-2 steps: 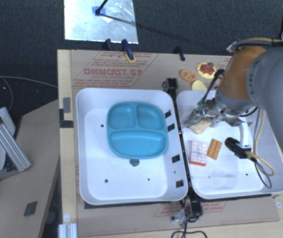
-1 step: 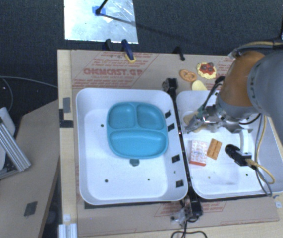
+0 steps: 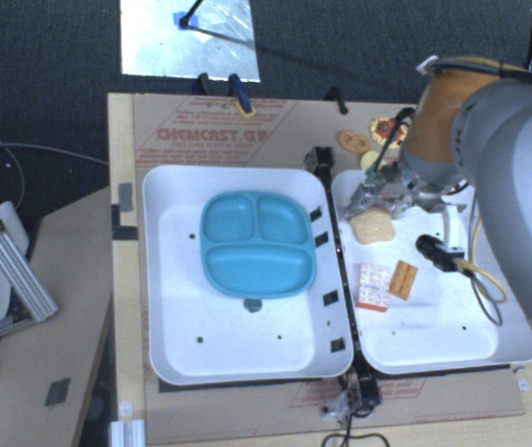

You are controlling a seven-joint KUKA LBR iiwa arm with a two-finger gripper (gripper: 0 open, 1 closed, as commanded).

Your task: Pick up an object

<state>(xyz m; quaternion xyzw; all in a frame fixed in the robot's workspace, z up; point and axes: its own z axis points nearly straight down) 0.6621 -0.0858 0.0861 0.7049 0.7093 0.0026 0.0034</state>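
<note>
Gripper (image 3: 375,196), its opening unreadable, is hovering over the beige food piece (image 3: 373,226); descending off-centre risks nudging it aside.

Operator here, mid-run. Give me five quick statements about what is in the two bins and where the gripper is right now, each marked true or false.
1. The blue divided plate lies in the left bin. True.
2. The gripper is over the left bin. False: it is at the far end of the right bin, just above the pale beige piece.
3. An orange block lies beside a red-and-white patterned packet in the right bin. True.
4. The blue plate is stacked with small objects. False: its three compartments hold nothing visible.
5. The orange block is between the gripper's fingers. False: it lies on the bin floor, apart from the gripper.
</note>
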